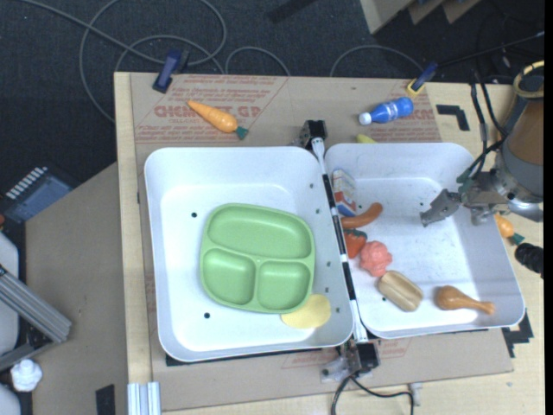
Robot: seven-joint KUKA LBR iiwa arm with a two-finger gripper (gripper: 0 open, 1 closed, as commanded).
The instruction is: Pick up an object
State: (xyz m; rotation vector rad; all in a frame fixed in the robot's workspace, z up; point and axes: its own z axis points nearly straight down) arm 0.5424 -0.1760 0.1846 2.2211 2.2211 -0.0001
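Observation:
My gripper (439, 209) hangs over the right bin (406, 167), near its right side, above bare floor. To its left in that bin lie a brown sausage (363, 215) and a pink lumpy toy (374, 258). Nearer the front are a tan bread roll (399, 290) and a brown drumstick (460, 299). None of these touches the gripper. A few small red and blue pieces (346, 204) sit against the divider. The left bin (173, 188) holds a green divided plate (257, 258) with a yellow piece (307, 314) at its front corner.
On the cardboard behind the bins lie an orange carrot (216, 117) and a blue and white bottle (386, 111). A small orange object (504, 226) lies just outside the right bin's right wall. Cables trail over the dark floor behind the bench.

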